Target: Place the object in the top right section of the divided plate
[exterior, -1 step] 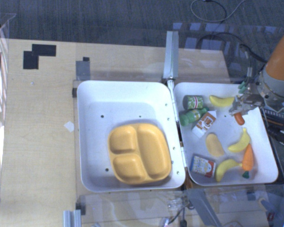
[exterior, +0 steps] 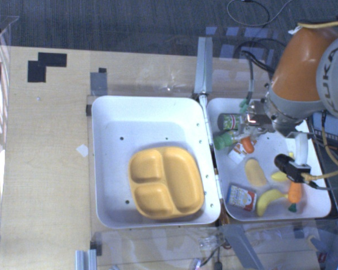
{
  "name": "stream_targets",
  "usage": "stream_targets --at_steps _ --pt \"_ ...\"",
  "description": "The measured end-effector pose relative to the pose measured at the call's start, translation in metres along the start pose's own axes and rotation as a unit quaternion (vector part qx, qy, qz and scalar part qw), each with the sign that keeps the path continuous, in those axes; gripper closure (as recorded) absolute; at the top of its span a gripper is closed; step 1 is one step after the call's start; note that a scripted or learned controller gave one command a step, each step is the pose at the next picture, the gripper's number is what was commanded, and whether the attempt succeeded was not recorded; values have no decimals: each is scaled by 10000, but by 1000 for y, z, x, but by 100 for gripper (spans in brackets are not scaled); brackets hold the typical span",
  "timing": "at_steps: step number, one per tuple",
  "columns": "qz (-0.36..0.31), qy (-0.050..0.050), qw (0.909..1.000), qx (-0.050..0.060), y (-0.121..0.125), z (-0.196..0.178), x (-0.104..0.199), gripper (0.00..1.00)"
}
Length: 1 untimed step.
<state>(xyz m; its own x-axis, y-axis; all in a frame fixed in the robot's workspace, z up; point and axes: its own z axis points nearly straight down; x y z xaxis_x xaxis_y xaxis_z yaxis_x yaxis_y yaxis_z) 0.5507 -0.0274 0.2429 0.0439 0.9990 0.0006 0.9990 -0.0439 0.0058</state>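
Where the divided plate sits in the left bin, bare white floor lies open beyond the plate and to its left. The plate's near and right edges run close to the bin walls. Its three sections show plain yellow.

The right bin, right of the plate, is crowded:
- A green can lies beyond the level of the plate's far edge.
- An orange item and a pale oblong piece lie level with the plate's middle.
- A red-and-white carton, a banana and a carrot lie level with the plate's near edge.

Which of these is the task's object cannot be told; all lie in that bin, apart from the plate.

The gripper hangs over the can and the orange item. Whether it is spread or closed cannot be told. The arm hides that bin's corner farthest from the plate.
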Motion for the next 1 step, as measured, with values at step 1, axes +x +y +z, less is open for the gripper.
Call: stream_targets --at_steps 1 --pt "-452 -4 9990 -2 -61 -40 -24 100"
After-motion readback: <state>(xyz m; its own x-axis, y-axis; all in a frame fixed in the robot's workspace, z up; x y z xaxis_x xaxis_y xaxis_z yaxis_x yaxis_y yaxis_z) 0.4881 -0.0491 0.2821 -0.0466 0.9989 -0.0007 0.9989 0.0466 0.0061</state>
